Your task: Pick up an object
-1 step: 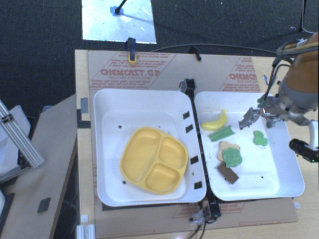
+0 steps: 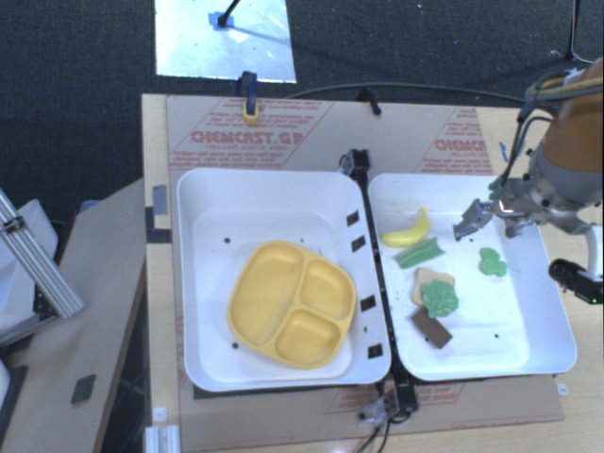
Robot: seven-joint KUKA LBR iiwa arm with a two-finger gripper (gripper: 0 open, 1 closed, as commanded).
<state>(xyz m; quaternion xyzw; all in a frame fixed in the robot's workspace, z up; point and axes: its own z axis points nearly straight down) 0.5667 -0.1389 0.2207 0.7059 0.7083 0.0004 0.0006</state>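
Here the spread jaws hang above a small, lobed green piece (image 2: 492,262).

dark carpet floor (image 2: 425,26) around a wooden bench (image 2: 113,253).

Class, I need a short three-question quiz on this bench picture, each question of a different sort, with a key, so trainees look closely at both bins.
1. True or false: the yellow tray lies in the right bin.
2. Which thing lies nearest the banana? A green pod; B brown block; C small green piece
3. Fill in: the gripper hangs over the ___ bin.

Key: 1 false, it lies in the left bin; 2 A; 3 right.
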